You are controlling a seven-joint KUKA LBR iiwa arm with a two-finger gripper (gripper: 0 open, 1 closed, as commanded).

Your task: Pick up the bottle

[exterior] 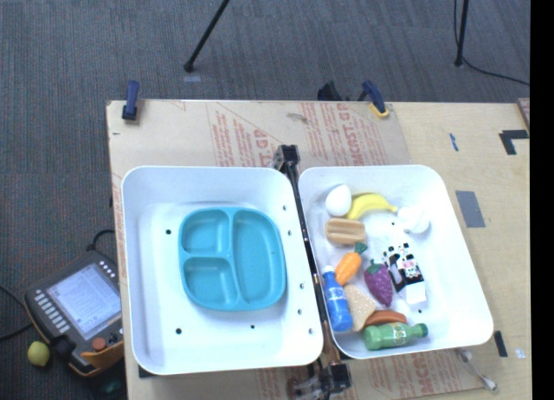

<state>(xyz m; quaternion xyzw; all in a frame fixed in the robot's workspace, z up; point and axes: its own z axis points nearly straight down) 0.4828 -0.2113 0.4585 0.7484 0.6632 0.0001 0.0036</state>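
Two shallow white bins sit side by side on the brown board worktop (216, 130). The left bin (147, 216) holds a teal plastic divided plate (233, 258). The right bin (450, 260) is crowded with toy food. A green plastic bottle (394, 335) lies on its side against the near wall. A blue bottle with a white cap (336, 299) lies just beside the dividing edge, next to an orange toy carrot (348, 267) and purple grapes (378, 283). A yellow banana (372, 205) and a white egg (338, 200) lie at the far end. Whether the gripper is released or clenched, I cannot tell.
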